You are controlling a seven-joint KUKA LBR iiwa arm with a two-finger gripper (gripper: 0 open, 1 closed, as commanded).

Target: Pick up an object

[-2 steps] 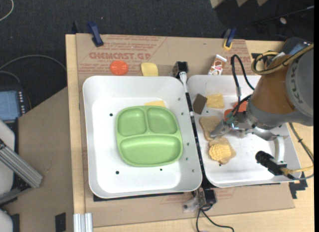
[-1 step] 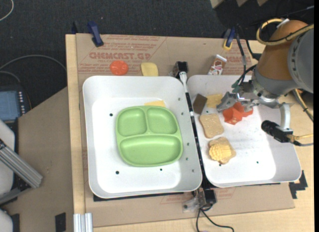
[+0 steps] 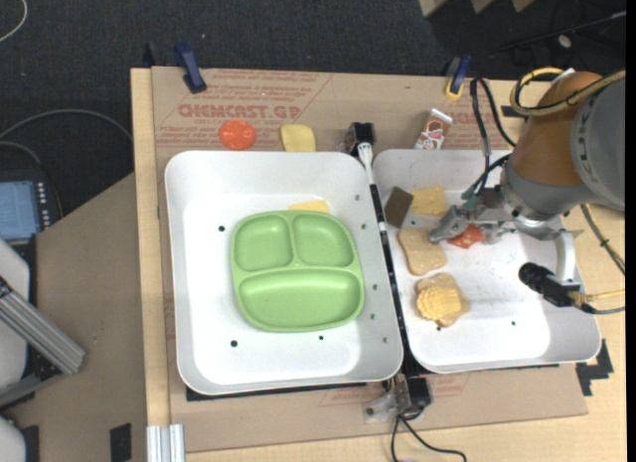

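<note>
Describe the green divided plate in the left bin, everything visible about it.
The green divided plate is a light green, smooth tray that looks like plastic, with rounded corners and three compartments: two smaller ones at the far side and one wide one nearer the camera. All three look bare. It lies flat, right side up, near the middle of the left bin, turned slightly askew to the bin's walls. A pale yellow piece peeks out from its far edge, touching it or tucked under it; which one cannot be told.

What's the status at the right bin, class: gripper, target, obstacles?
Gripper low in right white bin, fingers unclear. Small red object directly under it; grasp unconfirmed. Tan bread slice, yellow block, waffle-like piece crowd nearby.
</note>
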